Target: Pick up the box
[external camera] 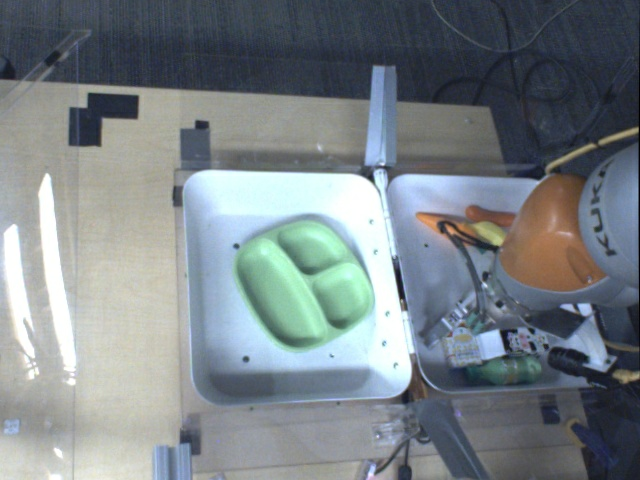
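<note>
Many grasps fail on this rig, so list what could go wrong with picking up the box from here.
1. The box lies crowded in the right bin, touching a green object and other small items, so the gripper might catch a neighbour instead.
2. It lies near the bin's front wall, which could block one side of the grasp.
3. The arm hides much of that bin from the camera.

A robotics lab: a wooden bench (110,298) with two white bins (205,268), loose cables (520,38) on dark carpet.

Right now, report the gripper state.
Gripper: low in the right bin, over the clutter by the box; open or closed cannot be told.
</note>
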Robot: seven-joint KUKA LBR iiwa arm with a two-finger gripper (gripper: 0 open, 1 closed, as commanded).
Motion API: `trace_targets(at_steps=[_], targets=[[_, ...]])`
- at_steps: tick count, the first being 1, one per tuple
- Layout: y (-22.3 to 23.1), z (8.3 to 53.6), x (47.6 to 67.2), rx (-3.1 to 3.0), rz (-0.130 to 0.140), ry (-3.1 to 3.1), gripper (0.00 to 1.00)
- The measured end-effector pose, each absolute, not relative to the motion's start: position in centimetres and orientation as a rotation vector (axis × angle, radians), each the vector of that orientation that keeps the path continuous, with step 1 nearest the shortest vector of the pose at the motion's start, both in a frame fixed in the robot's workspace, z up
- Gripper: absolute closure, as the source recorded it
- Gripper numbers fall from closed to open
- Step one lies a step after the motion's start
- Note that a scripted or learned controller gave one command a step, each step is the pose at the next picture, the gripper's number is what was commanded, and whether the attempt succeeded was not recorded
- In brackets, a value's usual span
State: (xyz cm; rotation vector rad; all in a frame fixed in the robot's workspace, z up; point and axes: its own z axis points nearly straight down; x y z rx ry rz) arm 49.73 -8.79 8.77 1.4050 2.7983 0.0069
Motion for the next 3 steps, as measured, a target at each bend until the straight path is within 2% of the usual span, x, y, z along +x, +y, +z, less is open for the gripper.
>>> trace_targets(at_steps=[1, 2, 3], targets=[[-8.7, 9.7, 50.1, 1.401, 0.013, 2.794, 1.00], [-0.2, 18.3, 50.6, 1.264, 0.003, 2.873, 1.00], [-0.2, 18.3, 50.6, 1.264, 0.002, 2.873, 0.00]])
